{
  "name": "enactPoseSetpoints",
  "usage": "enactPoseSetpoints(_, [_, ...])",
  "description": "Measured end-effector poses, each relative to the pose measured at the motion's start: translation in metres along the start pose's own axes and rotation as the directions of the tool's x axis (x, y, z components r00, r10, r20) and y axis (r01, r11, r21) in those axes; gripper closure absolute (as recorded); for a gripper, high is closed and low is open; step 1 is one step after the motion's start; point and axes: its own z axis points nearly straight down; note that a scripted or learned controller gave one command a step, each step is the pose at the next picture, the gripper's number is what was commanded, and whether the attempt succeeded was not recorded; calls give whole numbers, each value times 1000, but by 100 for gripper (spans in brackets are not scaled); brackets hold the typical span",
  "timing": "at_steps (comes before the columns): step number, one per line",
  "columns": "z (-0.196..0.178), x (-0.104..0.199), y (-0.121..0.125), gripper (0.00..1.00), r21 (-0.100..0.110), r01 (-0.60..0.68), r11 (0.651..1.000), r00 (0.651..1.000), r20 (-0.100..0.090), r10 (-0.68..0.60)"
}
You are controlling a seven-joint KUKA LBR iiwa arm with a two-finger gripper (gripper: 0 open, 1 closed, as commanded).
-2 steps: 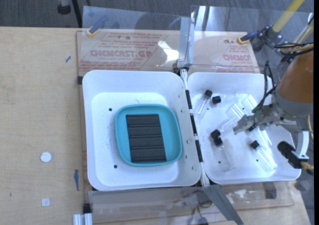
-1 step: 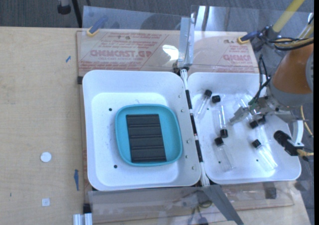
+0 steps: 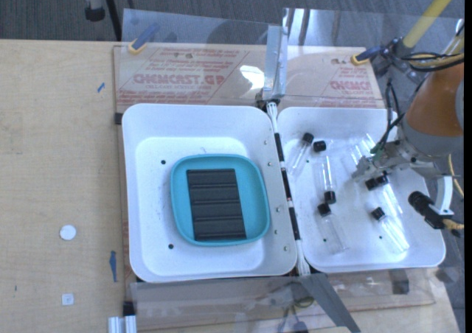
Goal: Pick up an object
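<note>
- Vials of clear plastic with black caps (image 3: 327, 186) lie scattered across the right white bin (image 3: 413, 254).
- A teal tray holding a ribbed black block (image 3: 219, 199) fills the left white bin (image 3: 140, 177).
- The grey arm's gripper (image 3: 374, 171) hangs low over the right bin among the vials; its state cannot be told.

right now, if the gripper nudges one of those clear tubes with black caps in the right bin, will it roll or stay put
It would probably roll: the clear tube looks round and lies flat on the smooth floor of the right bin. Its black cap may make it curve rather than run straight. Being thin and see-through, it likely weighs little and could slip from the gripper.
</note>
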Motion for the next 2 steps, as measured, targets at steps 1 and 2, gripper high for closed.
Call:
enactPoseSetpoints(1, [-69, 58, 29, 100, 13, -77, 997, 997, 1, 77])
enactPoseSetpoints(2, [-108, 74, 99, 100, 13, -95, 995, 995, 2, 95])
